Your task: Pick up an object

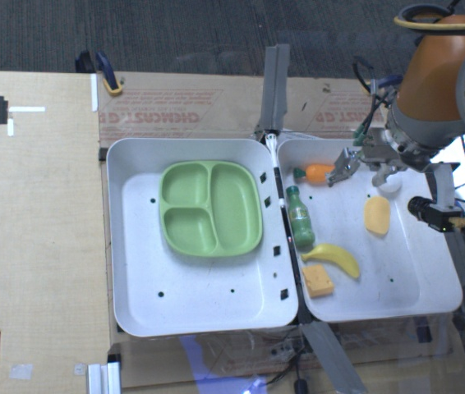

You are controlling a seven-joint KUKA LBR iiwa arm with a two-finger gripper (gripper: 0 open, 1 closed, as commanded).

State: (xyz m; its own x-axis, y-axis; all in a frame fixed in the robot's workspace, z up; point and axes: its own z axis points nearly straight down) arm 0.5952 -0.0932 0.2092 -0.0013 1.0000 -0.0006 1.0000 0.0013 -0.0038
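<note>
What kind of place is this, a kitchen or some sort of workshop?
Most likely a robot lab bench, not a kitchen: a grey and orange arm reaches over two white bins, which hold toy-like food such as a banana.

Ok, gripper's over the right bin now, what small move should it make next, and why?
Probably a short drop toward the carrot. The gripper sits at the right bin's back end, closest to the carrot, with nothing seen in it. The green bottle, banana and yellow piece lie farther off.
</note>
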